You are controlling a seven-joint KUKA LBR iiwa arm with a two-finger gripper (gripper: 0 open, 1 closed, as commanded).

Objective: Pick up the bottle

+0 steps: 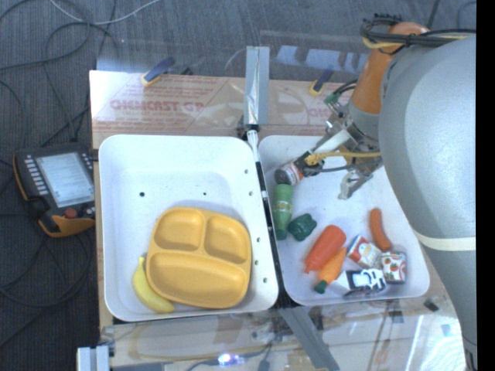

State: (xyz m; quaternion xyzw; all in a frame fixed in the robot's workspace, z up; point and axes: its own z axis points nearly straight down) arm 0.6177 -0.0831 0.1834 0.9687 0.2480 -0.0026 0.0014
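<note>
- The arm [433,130] reaches in from the right and stands over the right bin [414,280].
- The tool [340,157] sits low over the upper part of that bin, with pale and yellow parts angled toward the bin's upper left.
- Whether the tool is released or clenched cannot be told from here.
- The bottle [283,205], green with a darker cap end, lies on its side along the right bin's left wall, just below and to the left of the tool and apart from it.
- A small can-like item [289,174] lies just above the bottle, close to the tool's tip.
- A dark green piece [302,226] lies beside the bottle's lower end; an orange carrot [325,247] is further right.
- The left bin [124,168] carries a yellow divided tray [203,257] with a banana [148,288] at its lower left edge.
</note>
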